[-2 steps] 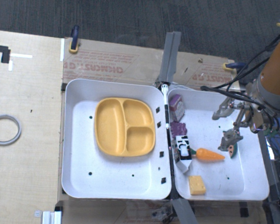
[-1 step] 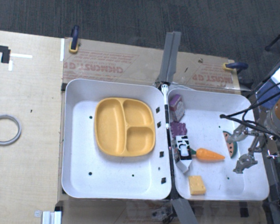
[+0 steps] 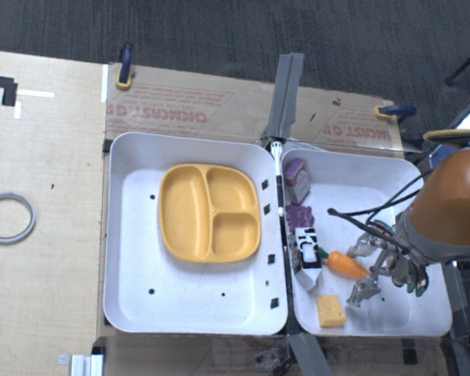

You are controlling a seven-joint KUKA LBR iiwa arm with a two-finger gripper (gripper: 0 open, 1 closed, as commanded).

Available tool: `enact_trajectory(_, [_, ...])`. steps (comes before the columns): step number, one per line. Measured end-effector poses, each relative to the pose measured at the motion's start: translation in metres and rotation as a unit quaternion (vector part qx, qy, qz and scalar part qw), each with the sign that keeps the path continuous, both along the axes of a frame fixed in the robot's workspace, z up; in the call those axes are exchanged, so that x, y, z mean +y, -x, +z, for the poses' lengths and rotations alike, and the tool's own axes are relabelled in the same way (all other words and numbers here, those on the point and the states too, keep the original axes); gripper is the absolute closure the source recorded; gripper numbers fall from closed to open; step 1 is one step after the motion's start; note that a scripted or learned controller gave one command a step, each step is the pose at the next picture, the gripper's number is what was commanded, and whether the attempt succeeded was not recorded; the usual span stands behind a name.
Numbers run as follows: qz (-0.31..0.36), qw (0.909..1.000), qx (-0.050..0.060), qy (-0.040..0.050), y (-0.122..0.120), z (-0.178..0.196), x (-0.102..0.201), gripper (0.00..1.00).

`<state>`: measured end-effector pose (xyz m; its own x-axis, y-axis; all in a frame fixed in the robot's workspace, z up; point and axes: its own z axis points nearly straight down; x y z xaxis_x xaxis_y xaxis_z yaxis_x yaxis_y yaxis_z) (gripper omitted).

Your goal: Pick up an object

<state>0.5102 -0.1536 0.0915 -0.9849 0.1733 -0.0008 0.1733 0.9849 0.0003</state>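
1. We take the right bin [image 3: 401,178] as our landmark. It sits edge to edge with the left bin [image 3: 123,238], which lies on its left side.
2. The gripper [image 3: 368,280] is inside the right bin, in its lower right part, low over the floor. The arm [image 3: 457,200] with its orange band stands over the bin's right edge.
3. We cannot tell whether the gripper is released or clenched; cables and metal parts clutter it at this angle. We see nothing held by it.
4. A toy carrot [image 3: 345,265] lies on the bin floor near the middle of the lower half, just left of the gripper. Whether they touch we cannot tell.
5. A yellow block [image 3: 331,310] lies near the bin's lower edge, below the carrot and apart from it.
6. A black and white item [image 3: 305,248] lies against the bin's left wall, just left of the carrot's green end.
7. A purple item [image 3: 299,215] lies above that one along the same wall, and a greyish purple packet [image 3: 295,177] sits in the bin's upper left corner.
8. In the left bin, a yellow divided plate [image 3: 210,214] rests on the floor, upper centre, right way up.
9. Well left of the bins, a grey tape ring [image 3: 3,217] lies on the bench [image 3: 27,287].
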Motion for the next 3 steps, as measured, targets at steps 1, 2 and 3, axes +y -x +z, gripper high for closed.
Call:
enact_trajectory(1, [-0.174,0.9847,0.0,0.0004,-0.023,0.0,0.012,0.0])
enact_trajectory(2, [-0.185,0.9828,0.0,0.0003,0.018,0.022,0.013,0.0])
enact_trajectory(3, [-0.365,0.931,0.001,0.0003,0.02,-0.001,0.049,0.0])
